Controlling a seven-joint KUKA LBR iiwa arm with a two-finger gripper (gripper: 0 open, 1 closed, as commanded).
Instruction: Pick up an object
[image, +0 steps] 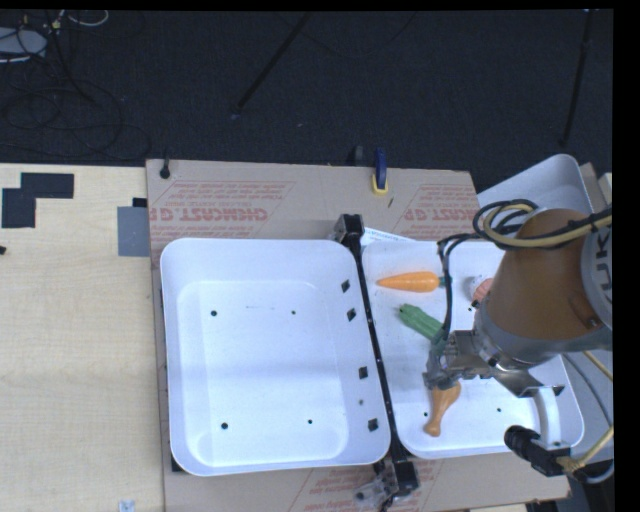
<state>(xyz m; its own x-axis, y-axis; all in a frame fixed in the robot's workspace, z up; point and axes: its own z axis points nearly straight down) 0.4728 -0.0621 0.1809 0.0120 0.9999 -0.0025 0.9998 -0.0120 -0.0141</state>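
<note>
Camera view, from above at a slant. Arm (545, 290) enters from right, orange band above wrist, grey below; black cables looped on top. Gripper (443, 372) low over the right bin (400, 410), near its middle-front. Finger spread not readable from this angle: cannot tell whether released or clenched, or whether anything is caught.

Drumstick-shaped toy (441, 407), tan-orange, smooth plastic look, lies on the bin floor directly under and just in front of the gripper tip; its upper end meets the gripper's dark metal parts, its knobbed end points toward the bin's front rim. Contact or mere overlap, cannot tell.

Green object (421, 321), elongated, lies just behind the gripper, angled. Carrot-shaped toy (408, 283), orange, tapered, lies farther back, roughly crosswise. A pinkish item (481, 291) peeks out beside the arm, mostly hidden.

Left bin (262, 355): white, shallow, rounded corners, small dark holes in floor. Both bins sit on a brown cardboard sheet (250, 205) with red print.
</note>
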